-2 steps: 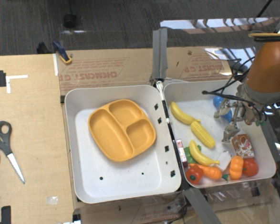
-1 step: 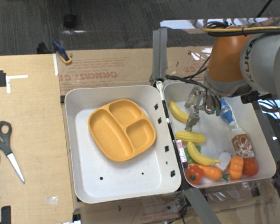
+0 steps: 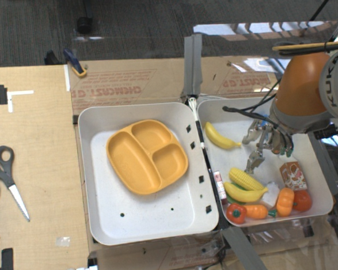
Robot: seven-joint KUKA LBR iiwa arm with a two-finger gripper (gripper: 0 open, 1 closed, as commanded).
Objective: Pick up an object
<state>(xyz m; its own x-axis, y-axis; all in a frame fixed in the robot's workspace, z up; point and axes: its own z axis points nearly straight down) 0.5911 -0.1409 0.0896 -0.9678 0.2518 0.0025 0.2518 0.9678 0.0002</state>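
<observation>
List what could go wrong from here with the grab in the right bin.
1. The pincer hangs above the corn and a banana lying against each other; it may clip both or slip between them.
2. The toys crowd the right bin's near wall, so a push could jam them together.
3. The other banana lies close by and could get knocked.

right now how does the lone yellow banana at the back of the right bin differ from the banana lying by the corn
The lone yellow toy banana lies by itself on bare bin floor, running diagonally, nearer the far wall. The second yellow banana sits in the crowded near corner, tucked against the yellow corn cob, lying closer to level and looking thicker. Both are curved yellow toy fruit in the right white bin.
</observation>
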